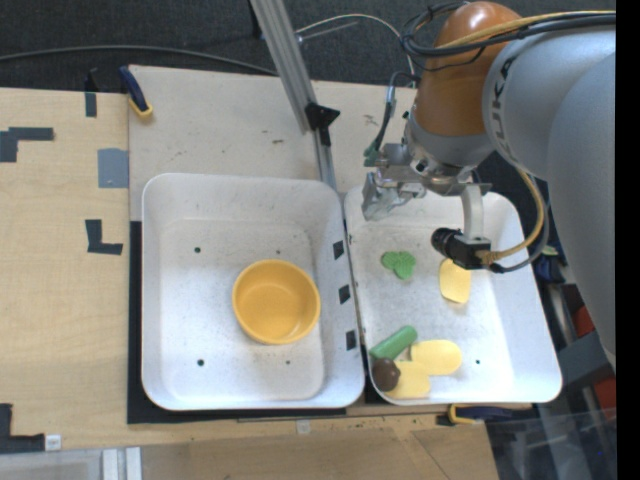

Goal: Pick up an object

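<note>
My gripper [384,200] hangs over the far left corner of the right bin [505,333], below the orange wrist band. A small green lumpy piece [399,264] lies on the bin floor just in front of it, apart from it. Further right lies a pale yellow piece [455,282]. At the near left of this bin, a green cylinder [393,344], a yellow flat object [430,358] and a small brown object [385,374] are clustered together. I see nothing held under the gripper.
The left bin [180,218] holds a yellow bowl [276,301], upright near its middle. A slanted metal pole [290,58] comes down to the divide between the bins. A black cable connector [452,242] hangs from the arm over the right bin.
</note>
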